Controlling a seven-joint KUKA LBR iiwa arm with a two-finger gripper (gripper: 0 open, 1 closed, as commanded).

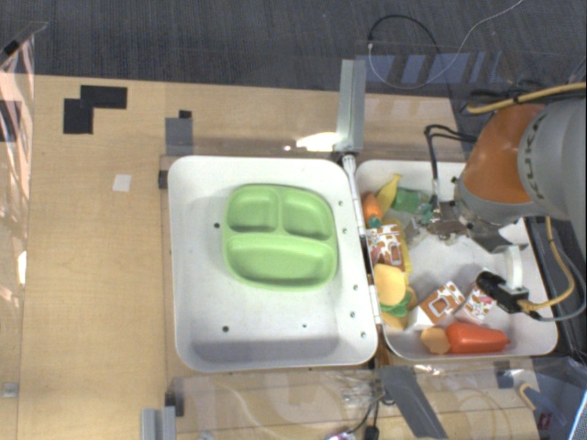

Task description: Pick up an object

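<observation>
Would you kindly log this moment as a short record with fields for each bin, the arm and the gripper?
left bin: holds a green divided plate, lying flat
right bin: holds small toy foods, among them an orange carrot near the front wall
arm: reaches in over the right bin
gripper: low among the toys; grasp cannot be judged

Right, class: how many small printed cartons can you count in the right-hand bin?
3. One carton lies by the bin's left wall; two cartons sit side by side near the front, above the carrot. The arm may hide others.
</observation>
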